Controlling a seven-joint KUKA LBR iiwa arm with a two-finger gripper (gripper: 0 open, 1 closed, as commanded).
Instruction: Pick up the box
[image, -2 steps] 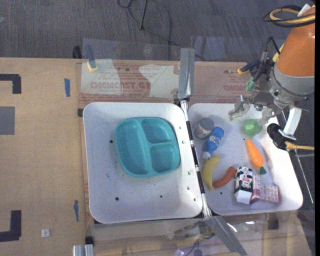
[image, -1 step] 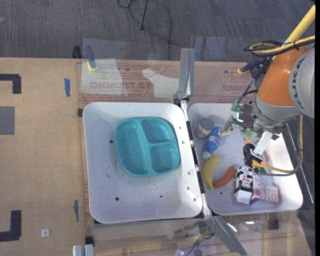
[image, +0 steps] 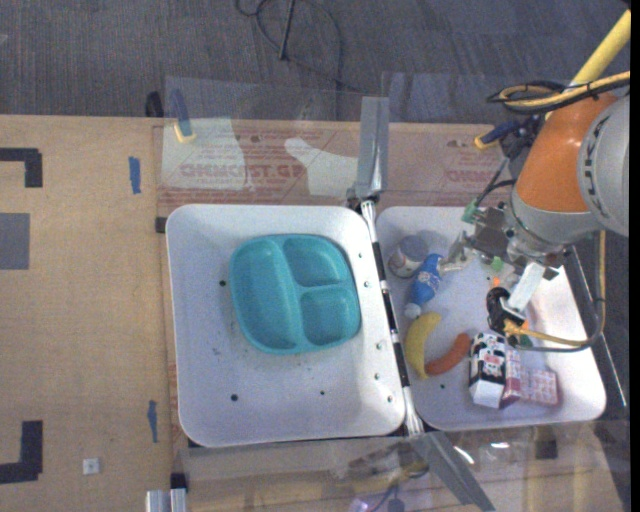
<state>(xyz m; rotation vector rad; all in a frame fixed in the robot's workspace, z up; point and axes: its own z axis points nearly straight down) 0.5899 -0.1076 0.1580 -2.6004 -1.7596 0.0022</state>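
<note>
One fixed camera, above the bench (image: 80, 330), looking down aslant

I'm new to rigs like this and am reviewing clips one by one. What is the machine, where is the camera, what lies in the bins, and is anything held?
The machine is one robot arm, grey with an orange band, reaching in from the right. A single camera above the bench looks down at a slant. The arm's gripper hangs over the right bin, near a blue bottle. I see nothing held. That bin also holds a grey cup, a banana, an orange stick-shaped thing, a black-and-white box and a pink box. The left bin holds a teal divided plate.
</note>
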